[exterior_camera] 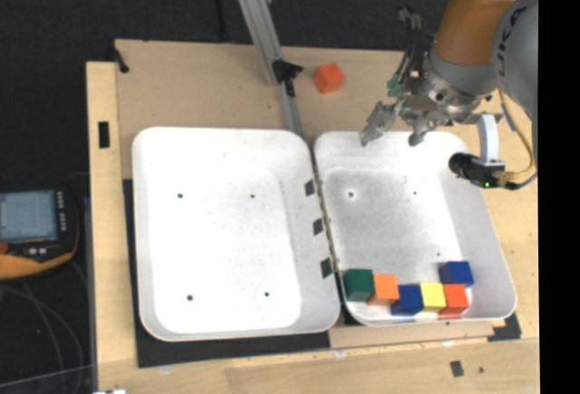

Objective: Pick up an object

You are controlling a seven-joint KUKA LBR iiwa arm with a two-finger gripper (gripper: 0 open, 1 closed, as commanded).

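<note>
Hovering over the far edge of the right-hand shallow white plastic bin (417,202), the grey two-finger gripper (393,133) hangs from the grey and orange arm (476,12) that comes in from the right. Its fingers (372,131) stand spread apart with nothing between them, which reads as a tool made ready for a grasp, not one carrying anything.

The things worth picking sit well away from it, bunched against the near wall of the same bin: a dark green cube (359,283) on the left, an orange cube (386,287) touching it, then a blue cube (409,298), a yellow cube (432,295) and a red-orange cube (455,297) in a tight row, with a second blue cube (456,273) just behind them. Huddled like that, they likely leave little room for a finger to slip down between neighbours, so the green one at the open end looks the easiest target.

The left-hand white bin (227,229) lies alongside. One small orange cube (329,78) rests alone on the bare brown tabletop (190,84) beyond the bins, beside the slanted metal post (258,7), outside either bin. In my judgement the pick has not begun.
</note>
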